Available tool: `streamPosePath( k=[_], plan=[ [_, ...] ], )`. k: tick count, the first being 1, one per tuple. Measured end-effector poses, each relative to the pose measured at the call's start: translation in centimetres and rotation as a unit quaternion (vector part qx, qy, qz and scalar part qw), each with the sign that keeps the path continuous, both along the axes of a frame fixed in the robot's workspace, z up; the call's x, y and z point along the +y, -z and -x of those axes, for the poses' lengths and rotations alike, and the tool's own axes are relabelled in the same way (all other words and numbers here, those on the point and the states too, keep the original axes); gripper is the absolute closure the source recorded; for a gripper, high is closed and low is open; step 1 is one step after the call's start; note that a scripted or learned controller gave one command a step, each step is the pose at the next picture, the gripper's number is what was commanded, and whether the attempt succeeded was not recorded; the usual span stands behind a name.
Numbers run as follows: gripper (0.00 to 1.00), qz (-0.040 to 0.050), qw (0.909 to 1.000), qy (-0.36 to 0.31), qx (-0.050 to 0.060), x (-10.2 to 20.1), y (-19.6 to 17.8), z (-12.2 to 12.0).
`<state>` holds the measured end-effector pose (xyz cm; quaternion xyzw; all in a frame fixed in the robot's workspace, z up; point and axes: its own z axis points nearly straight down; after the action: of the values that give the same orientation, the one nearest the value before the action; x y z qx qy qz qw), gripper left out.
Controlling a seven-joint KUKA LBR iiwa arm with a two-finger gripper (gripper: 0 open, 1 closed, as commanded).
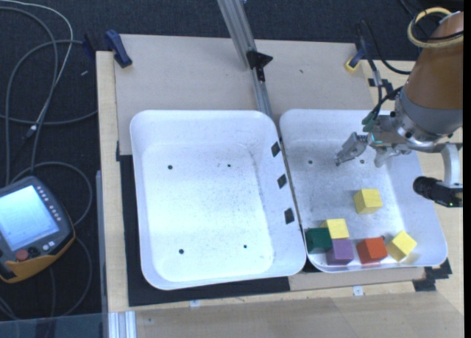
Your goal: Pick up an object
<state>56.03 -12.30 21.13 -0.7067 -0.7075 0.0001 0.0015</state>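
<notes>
Claw (362, 147) hovering over the right bin (316, 182), fingers parted, nothing between them, yellow block (368, 200) just below, other blocks along the near wall.

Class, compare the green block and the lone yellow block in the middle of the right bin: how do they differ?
The green block is green; the lone yellow block is yellow. The green block sits in the row along the right bin's near edge, touching neighbours; the yellow block stands apart, closer to the gripper. Both are small cubes lying free.

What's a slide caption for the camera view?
Gripper hovers over the right bin, above six coloured blocks clustered near its front edge.
</notes>
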Motion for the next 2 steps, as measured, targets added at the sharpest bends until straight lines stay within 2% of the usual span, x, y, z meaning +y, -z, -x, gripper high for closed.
streamPosePath(
  k=[1, 2],
  plan=[
    [0.0, 0.0035, 1.0, 0.0, -0.007, -4.3, -5.2, -7.7],
    [0.0, -0.0001, 1.0, 0.001, 0.004, -6.9, 10.8, -7.4]
  ],
)
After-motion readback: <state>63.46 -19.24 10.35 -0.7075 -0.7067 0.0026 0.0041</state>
